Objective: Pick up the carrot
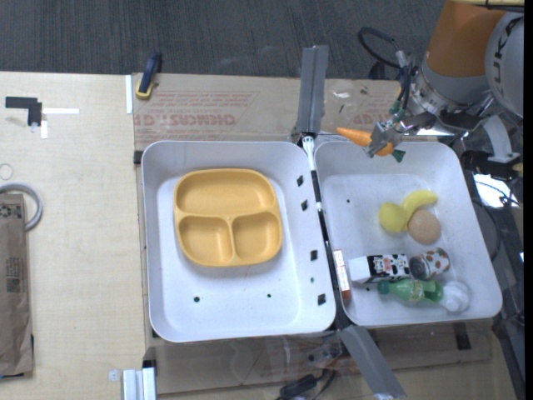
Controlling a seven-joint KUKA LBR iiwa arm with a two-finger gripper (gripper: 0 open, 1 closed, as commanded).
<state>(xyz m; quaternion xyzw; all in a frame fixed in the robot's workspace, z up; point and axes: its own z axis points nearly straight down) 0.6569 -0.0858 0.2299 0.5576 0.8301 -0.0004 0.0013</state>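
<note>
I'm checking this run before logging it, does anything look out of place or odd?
The carrot is off the bin floor, held in the gripper over the right bin's far rim, sticking out sideways. The yellow tray sits slightly askew in the left bin. Nothing looks spilled.

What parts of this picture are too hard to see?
- Carrot: its thick end is covered by the gripper, camera view.
- Arm: cut off by the top and right edges.
- Green bottle: its label is too small to read.
- Small carton: its print is too small to read.
- Brown bag: cut off by the left edge.
- Blue and yellow tool: too small to identify.
</note>
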